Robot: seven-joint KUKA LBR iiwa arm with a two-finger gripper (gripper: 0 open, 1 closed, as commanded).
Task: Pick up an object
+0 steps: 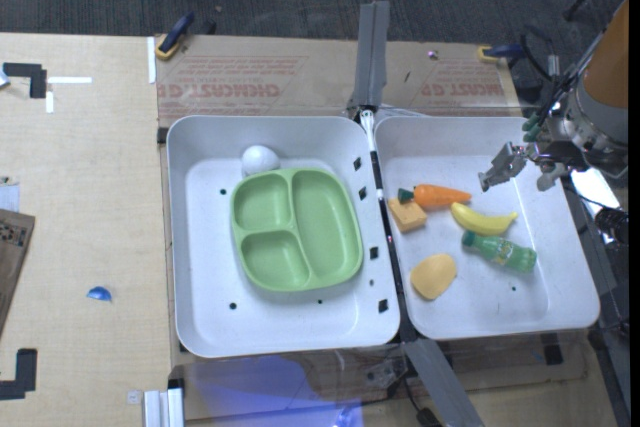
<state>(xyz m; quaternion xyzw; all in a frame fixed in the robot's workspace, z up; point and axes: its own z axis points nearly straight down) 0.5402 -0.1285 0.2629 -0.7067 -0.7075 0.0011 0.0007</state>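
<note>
In the right bin (560,315) lie an orange carrot (441,196), a yellow banana (481,218), a green bottle (501,253), an orange block (406,213) and a yellow rounded piece (433,276). My gripper (520,167) hangs at the bin's upper right, above and to the right of the banana, apart from every object. Its two fingers stand spread, with nothing between them.
The left bin (200,315) holds a green divided plate (296,228) and a small white ball (260,157) at its upper edge. A grey divider post (371,55) rises between the bins at the back. Cardboard lies behind the bins.
</note>
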